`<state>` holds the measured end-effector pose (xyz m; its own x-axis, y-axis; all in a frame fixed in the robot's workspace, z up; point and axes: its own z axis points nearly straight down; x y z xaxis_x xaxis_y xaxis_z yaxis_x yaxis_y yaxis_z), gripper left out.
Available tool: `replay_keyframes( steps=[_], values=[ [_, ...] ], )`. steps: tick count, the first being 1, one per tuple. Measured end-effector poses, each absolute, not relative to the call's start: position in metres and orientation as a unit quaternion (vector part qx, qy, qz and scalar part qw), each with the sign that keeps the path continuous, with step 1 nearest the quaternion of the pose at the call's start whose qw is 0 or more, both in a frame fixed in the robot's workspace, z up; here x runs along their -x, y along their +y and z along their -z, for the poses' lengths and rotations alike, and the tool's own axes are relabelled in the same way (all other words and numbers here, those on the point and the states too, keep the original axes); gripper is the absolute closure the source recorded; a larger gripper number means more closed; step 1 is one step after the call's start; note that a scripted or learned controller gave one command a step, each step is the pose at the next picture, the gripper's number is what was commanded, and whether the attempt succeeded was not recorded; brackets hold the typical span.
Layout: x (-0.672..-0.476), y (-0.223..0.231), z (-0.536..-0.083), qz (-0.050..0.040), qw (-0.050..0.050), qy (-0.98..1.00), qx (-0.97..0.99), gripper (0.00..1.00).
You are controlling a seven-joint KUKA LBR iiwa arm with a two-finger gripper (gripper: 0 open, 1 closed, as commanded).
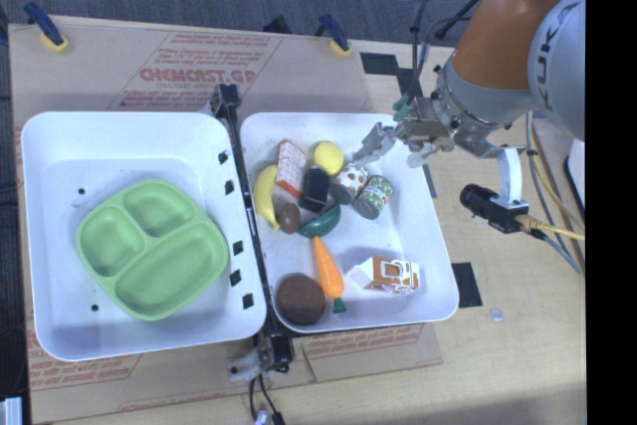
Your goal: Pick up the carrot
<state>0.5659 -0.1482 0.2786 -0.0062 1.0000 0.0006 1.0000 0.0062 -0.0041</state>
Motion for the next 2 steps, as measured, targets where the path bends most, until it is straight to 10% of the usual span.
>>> replay_keyframes(
  steps=[1,2],
  values=[
    [-0.551,-0.185,-0.091,-0.0014,0.002,-0.709,0.705,0.00],
    [-0.508,-0.112,-0.091,-0.0013,0.003,-0.710,0.704,0.00]
  ],
)
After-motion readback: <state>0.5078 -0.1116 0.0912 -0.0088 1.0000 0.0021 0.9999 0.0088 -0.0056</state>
